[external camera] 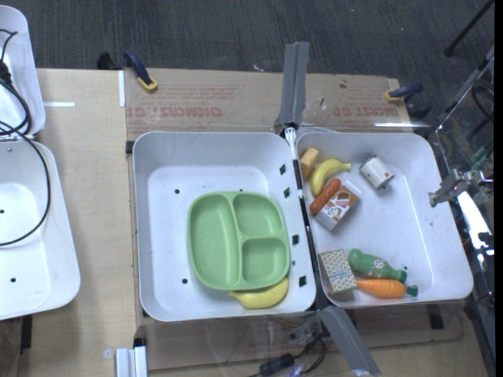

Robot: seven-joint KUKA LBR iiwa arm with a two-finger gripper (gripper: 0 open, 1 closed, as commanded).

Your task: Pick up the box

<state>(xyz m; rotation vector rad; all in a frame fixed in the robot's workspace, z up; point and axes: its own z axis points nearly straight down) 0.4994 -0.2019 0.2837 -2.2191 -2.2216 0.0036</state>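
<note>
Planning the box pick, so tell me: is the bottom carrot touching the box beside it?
Touching: the camera view shows the carrot butting against the box, no gap.

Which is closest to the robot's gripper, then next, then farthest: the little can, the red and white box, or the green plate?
Counting from the gripper at the right bin's right edge:
1. Little can, in the right bin's upper part.
2. Red and white box, further left in the same bin, beside a carrot.
3. Green plate, across in the left bin.
</note>
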